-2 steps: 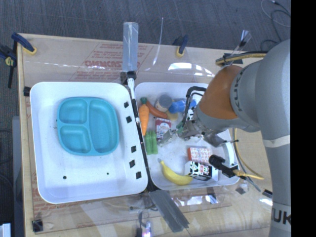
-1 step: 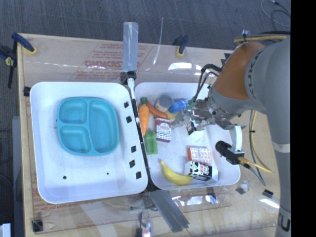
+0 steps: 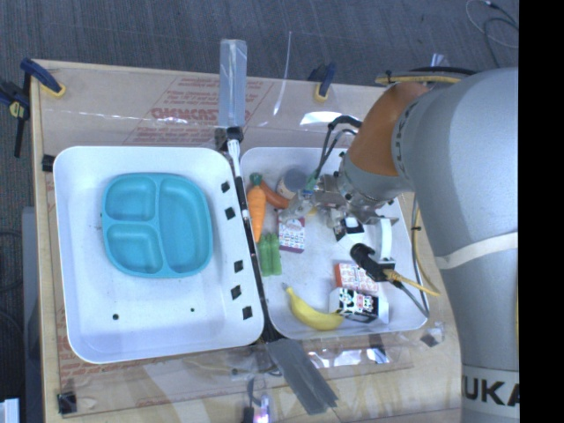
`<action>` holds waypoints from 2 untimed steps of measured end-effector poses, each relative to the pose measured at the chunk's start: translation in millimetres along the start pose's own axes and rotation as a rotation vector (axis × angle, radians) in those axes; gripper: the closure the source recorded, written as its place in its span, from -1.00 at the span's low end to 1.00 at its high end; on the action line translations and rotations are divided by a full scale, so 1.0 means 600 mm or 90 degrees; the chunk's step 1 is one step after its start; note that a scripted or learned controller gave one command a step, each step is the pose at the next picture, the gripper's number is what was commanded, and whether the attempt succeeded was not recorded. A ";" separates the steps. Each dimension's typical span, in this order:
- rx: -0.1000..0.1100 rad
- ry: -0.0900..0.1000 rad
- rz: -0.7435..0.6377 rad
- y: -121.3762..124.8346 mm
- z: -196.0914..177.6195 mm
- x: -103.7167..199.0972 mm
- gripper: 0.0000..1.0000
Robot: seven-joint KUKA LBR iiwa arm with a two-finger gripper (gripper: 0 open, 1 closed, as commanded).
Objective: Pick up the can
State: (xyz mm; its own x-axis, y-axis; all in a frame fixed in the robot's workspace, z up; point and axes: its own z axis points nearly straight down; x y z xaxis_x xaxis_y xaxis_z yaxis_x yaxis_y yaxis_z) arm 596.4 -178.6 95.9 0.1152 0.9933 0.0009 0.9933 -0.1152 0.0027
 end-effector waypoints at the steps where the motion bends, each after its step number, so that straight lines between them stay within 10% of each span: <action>1: 0.006 0.000 0.074 0.101 0.009 -0.001 -1.00; 2: 0.003 -0.001 -0.005 0.103 -0.242 0.001 -1.00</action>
State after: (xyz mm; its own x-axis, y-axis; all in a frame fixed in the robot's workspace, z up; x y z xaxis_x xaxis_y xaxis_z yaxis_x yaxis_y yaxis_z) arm 657.2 -185.3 241.6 0.1077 0.9942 -0.0001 0.9942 -0.1077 -0.0018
